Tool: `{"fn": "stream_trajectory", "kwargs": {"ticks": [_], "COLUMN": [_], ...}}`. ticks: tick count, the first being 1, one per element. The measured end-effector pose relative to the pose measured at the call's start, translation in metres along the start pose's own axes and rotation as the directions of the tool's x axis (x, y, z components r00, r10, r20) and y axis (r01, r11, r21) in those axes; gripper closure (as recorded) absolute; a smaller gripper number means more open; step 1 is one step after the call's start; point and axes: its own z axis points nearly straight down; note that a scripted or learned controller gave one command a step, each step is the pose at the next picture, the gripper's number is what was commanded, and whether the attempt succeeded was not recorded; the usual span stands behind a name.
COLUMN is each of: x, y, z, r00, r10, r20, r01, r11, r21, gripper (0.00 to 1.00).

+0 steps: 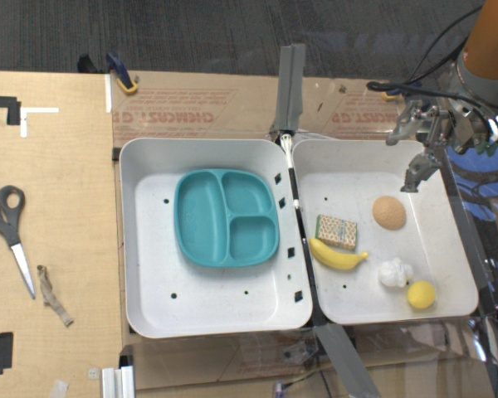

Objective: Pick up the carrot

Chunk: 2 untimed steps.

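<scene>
I see a teal plate [228,218] centred in the left bin [141,247]. In the right bin [349,168], a banana [339,254] lies at seven o'clock. The gripper [418,171] hangs at one o'clock; I cannot tell its state, nor where the carrot is.

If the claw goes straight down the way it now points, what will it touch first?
Probably the bare floor of the right bin, near its back wall. The claw hangs just up and right of the brown egg-like ball, so it might graze that; depth is unclear.
</scene>
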Motion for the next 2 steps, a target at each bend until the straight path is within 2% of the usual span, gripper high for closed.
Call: {"fn": "stream_trajectory", "kwargs": {"ticks": [1, 2], "x": [-0.025, -0.024], "y": [0.014, -0.012], "z": [0.049, 0.132], "r00": [0.995, 0.984], "r10": [-0.1, 0.176], "r20": [0.002, 0.001], "r01": [0.1, -0.176], "r11": [0.995, 0.984], "r21": [0.0, 0.0], "gripper": [0.0, 0.0]}}
